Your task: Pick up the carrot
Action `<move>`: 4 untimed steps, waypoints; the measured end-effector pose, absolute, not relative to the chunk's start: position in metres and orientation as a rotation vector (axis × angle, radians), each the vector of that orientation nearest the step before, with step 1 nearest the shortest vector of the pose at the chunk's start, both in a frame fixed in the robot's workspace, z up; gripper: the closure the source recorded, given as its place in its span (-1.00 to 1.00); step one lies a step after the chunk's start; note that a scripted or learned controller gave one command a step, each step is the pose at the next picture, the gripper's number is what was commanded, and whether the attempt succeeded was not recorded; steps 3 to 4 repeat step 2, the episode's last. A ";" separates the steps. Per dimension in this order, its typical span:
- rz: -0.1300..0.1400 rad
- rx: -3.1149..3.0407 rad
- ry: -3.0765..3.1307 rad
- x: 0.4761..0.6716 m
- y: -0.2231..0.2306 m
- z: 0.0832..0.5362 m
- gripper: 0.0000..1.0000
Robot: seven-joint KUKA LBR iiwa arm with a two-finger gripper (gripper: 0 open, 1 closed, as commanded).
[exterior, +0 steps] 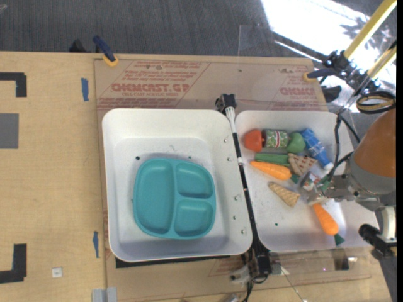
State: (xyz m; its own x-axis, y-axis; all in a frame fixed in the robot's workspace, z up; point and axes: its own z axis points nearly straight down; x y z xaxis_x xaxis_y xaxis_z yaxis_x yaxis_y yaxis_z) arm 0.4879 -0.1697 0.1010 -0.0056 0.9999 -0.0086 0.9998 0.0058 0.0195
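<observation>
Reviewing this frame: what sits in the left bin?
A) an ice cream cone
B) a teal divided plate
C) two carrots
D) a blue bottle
B: the teal divided plate lies alone in the left bin, while the carrots, blue bottle and cone are all in the right bin.

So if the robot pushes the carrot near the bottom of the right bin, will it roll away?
Probably a bit. The carrot looks rounded and tapered, so it would likely roll in a curve, not straight. It looks like stiff, smooth toy plastic, so it might slip between the gripper fingers. The bin wall should stop it.
</observation>
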 end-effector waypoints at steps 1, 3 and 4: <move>0.014 2.196 2.211 0.489 -0.169 0.111 1.00; 0.007 2.324 2.110 0.538 -0.127 0.170 1.00; 0.007 2.324 2.110 0.538 -0.127 0.170 1.00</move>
